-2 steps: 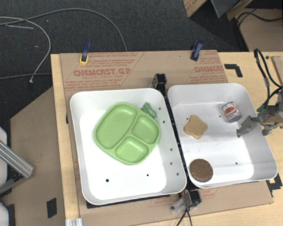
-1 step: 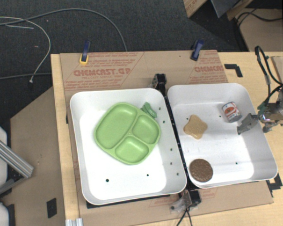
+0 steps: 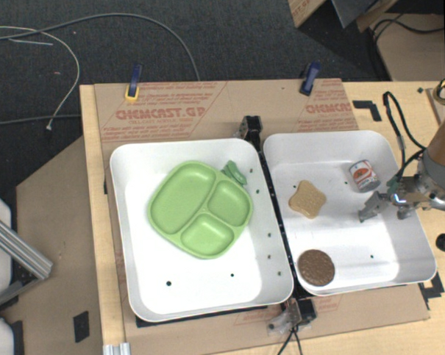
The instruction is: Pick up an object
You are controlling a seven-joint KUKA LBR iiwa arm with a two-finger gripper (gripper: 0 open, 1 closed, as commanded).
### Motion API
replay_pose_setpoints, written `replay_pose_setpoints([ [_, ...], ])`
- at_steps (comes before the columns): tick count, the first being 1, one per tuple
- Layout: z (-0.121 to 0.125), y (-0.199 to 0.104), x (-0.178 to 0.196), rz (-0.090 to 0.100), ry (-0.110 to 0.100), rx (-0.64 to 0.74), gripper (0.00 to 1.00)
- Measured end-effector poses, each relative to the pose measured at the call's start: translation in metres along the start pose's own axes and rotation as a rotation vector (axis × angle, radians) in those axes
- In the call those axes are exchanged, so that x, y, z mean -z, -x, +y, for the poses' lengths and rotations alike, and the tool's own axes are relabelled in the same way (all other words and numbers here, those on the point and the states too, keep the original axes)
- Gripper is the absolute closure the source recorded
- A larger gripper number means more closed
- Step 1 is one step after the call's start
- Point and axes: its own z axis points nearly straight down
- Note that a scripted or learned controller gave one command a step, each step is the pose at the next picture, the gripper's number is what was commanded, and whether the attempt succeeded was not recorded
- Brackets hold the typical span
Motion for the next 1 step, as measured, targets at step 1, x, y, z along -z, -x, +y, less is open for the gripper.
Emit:
replay_pose_setpoints([
  [1, -0.0033, -0.0025, -0.0634, 0.001, -0.001, 0.000, 0.00],
])
